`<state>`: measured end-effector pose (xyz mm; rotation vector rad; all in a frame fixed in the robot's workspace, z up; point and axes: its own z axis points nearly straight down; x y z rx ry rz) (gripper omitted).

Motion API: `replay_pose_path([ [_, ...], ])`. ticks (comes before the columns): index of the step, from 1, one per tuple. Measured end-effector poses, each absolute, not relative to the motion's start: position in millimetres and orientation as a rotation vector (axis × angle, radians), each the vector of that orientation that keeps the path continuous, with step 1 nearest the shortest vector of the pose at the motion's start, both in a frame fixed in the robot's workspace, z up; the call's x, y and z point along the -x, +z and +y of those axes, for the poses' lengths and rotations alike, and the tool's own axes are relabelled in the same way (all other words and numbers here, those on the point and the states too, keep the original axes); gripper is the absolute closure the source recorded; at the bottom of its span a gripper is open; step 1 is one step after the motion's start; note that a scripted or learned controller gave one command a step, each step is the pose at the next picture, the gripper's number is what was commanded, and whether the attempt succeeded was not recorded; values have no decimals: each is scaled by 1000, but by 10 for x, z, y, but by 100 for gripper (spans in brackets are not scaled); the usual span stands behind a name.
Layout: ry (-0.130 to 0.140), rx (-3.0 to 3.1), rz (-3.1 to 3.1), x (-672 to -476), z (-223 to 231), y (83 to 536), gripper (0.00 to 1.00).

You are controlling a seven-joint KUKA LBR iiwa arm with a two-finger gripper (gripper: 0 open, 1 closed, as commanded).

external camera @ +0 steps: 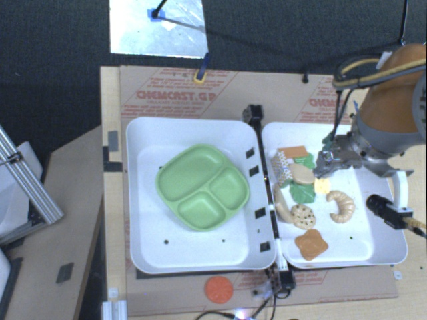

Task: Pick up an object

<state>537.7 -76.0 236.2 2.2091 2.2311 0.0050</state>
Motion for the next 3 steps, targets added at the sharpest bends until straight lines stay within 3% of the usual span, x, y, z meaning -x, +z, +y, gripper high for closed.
replay_pose_path([
  [1, 5, -2210, 2230, -5611, -372, 2343, 100],
  [3, 2, -2215, 2225, -5645, -453, 2307, 100],
])
